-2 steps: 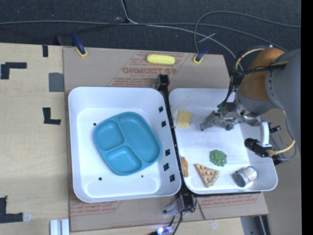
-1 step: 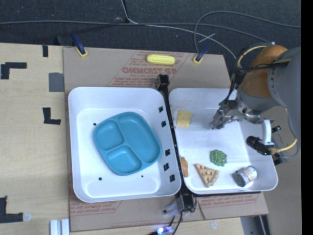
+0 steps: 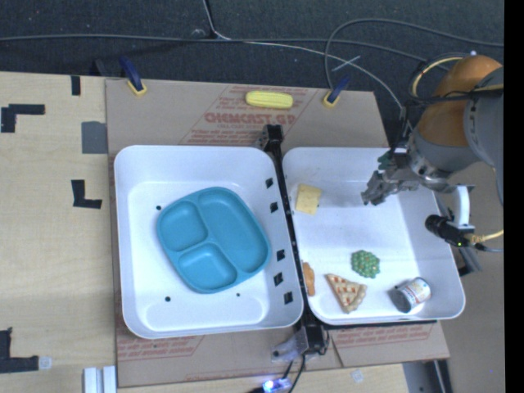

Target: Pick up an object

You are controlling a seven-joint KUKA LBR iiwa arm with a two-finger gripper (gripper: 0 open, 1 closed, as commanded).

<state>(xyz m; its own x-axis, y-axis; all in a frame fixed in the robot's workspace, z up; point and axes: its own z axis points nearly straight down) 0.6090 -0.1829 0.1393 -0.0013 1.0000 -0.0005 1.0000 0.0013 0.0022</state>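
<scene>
The right bin (image 3: 426, 229) holds a pale yellow cheese block (image 3: 307, 200) near its left wall, a green broccoli piece (image 3: 365, 263), a pizza slice (image 3: 346, 291), a small orange piece (image 3: 309, 278) by the left wall and a silver can (image 3: 410, 295) lying at the front right. My gripper (image 3: 380, 187) hangs over the bin's upper right part, well right of the cheese block, pointing down-left. Nothing shows between its fingers.
The left bin (image 3: 131, 219) holds a blue divided plate (image 3: 213, 238). A yellow banana-like toy (image 3: 268, 99) lies on the cardboard behind the bins. Black clips (image 3: 272, 137) join the bins at the middle wall. Cables (image 3: 360, 39) loop above the right bin.
</scene>
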